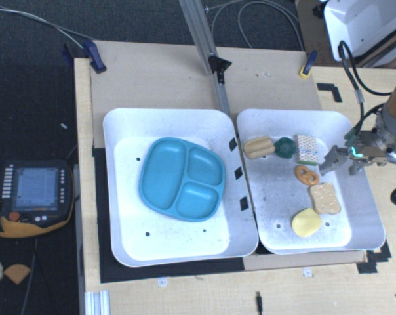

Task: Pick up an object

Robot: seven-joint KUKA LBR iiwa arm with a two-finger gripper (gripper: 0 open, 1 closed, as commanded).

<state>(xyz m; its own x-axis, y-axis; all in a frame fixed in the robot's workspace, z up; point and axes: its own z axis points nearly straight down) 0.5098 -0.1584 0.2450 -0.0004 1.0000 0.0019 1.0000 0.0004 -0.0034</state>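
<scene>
From the camera view, the gripper (347,159) is hovering over the right bin's (362,231) right edge, fingers apparently spread and holding nothing, probably lining up a descent; the nearest candidate, a pretzel (307,174), is lying just left, beside a cracker (325,198)

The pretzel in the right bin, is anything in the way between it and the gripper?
Nothing visible blocks it. The gripper hovers over the right bin's right side, and the pretzel lies just to its left on bare bin floor. The cracker sits below the pretzel, the patterned block above, both off that line.
</scene>
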